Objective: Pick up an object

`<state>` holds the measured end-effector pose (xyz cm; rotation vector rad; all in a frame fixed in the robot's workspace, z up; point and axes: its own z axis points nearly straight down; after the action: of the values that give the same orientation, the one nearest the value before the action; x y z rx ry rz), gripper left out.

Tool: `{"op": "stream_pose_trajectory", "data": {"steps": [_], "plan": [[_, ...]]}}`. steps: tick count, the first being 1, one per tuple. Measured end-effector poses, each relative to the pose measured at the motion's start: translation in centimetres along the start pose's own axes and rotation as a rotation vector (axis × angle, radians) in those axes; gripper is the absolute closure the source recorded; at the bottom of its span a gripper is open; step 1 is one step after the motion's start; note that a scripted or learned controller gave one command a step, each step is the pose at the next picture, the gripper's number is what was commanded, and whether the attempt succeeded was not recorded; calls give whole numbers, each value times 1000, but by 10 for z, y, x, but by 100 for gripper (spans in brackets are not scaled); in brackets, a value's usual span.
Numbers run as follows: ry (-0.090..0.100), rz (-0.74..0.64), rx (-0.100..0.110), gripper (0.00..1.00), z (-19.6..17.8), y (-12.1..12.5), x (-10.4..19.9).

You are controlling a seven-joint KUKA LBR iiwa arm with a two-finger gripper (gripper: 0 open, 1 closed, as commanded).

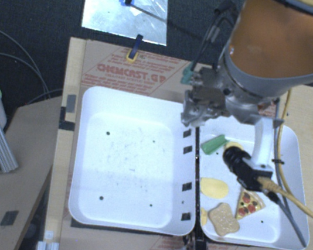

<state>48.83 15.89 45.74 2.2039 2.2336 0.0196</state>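
right bin: shallow white right bin (pixel 275 225) carries all the candidates
left bin: shallow white left bin (pixel 132 165) alongside, touching along a dark divider (pixel 195 175)
pincer: pincer (pixel 195 115) sits over the far end of the divider, low near the rims; can't tell from this angle whether it's apart or together, and nothing is visibly clamped in it
nearest target: green oblong plastic block (pixel 214 143), lying tilted just beside the divider, near the pincer but apart from it
other targets: flat yellow oval piece (pixel 214 189) mid-bin by the divider; tan toast-shaped slab (pixel 224 219) at the near edge; small toy pizza slice (pixel 249 204) just beside the slab
progress: early by my read, approach only; no object is lifted and all four lie on the bin floor
left to do: line up over one item (likely the green block), descend, close, lift clear
risk: the block sits tight to the divider wall, so a grasp may clip the wall
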Motion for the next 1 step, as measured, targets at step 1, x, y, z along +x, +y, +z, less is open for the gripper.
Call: {"op": "stream_pose_trajectory", "data": {"steps": [1], "plan": [[-4,3,5,100,-7,1,-5]]}}
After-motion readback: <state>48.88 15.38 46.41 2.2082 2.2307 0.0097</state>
